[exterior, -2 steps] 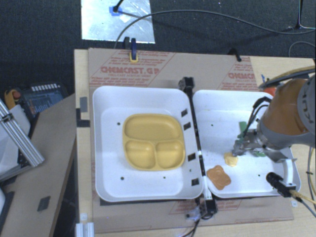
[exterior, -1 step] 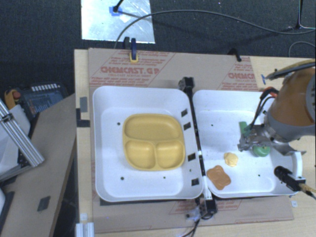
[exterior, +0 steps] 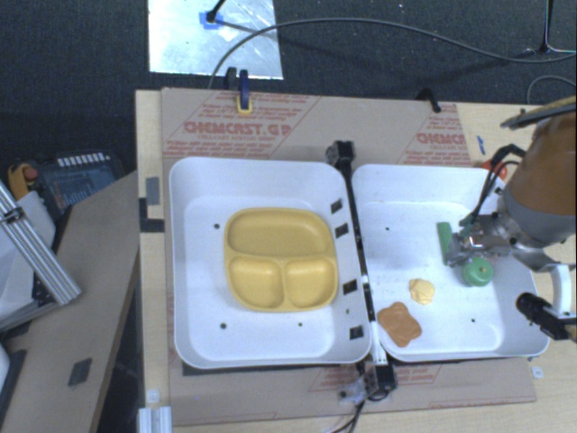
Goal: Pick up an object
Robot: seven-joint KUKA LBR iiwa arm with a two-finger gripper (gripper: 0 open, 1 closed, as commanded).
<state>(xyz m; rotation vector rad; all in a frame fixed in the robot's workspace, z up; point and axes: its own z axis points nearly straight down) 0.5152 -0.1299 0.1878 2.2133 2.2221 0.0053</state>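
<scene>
The right bin [exterior: 451,345] holds three small things. A green object [exterior: 444,241] lies in its middle right, with a round green end [exterior: 478,272] showing below the gripper. My gripper [exterior: 467,249] is low over this green object and hides its middle part. A small pale yellow lump [exterior: 421,290] lies just left of and below the gripper. Near the bin's front left corner lies a flat brown piece [exterior: 399,324]. The arm [exterior: 545,188] reaches in from the right.
A yellow divided plate [exterior: 279,260] sits in the middle of the left bin [exterior: 194,242]. A black divider [exterior: 353,242] runs between the two bins. A black part [exterior: 541,314] sticks in over the right bin's right edge.
</scene>
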